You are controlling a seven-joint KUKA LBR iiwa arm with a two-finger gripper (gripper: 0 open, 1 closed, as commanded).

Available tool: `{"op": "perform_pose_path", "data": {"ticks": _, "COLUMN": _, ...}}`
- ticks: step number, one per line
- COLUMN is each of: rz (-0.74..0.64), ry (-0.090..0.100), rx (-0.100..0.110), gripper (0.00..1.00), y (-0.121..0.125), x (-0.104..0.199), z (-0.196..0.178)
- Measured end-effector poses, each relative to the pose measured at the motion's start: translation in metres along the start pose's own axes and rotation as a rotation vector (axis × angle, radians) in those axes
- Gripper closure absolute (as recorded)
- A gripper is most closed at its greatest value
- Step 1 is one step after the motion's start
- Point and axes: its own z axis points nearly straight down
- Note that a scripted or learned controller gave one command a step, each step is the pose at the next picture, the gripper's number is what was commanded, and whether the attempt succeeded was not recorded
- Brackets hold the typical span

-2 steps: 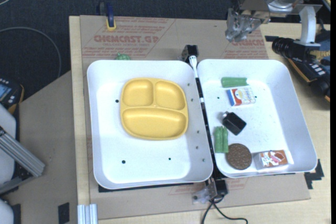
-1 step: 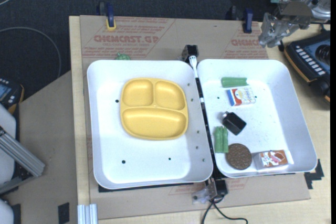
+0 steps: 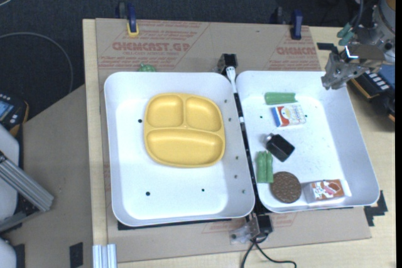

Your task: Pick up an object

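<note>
My gripper hangs over the far right corner of the right bin, with nothing visible between its fingers. In that bin lie a green bar, a small red, white and blue carton, a black block, a green piece by the left wall, a brown round disc and a red and white packet. All of them sit to the left of and nearer than the gripper.
The left bin holds a yellow divided plate. Blue clamps stand on the far edge of the board. Black brackets sit between the bins at the far and near ends.
</note>
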Motion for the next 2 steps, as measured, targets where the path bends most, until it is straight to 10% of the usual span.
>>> {"op": "perform_pose_path", "data": {"ticks": 1, "rz": -0.011, "ry": 0.002, "rx": -0.016, "gripper": 1.00, "y": -0.051, "x": 0.033, "z": -0.076}}
{"op": "perform_pose_path", "data": {"ticks": 2, "rz": 0.000, "ry": 0.000, "rx": -0.001, "gripper": 1.00, "y": -0.055, "x": -0.028, "z": -0.028}}
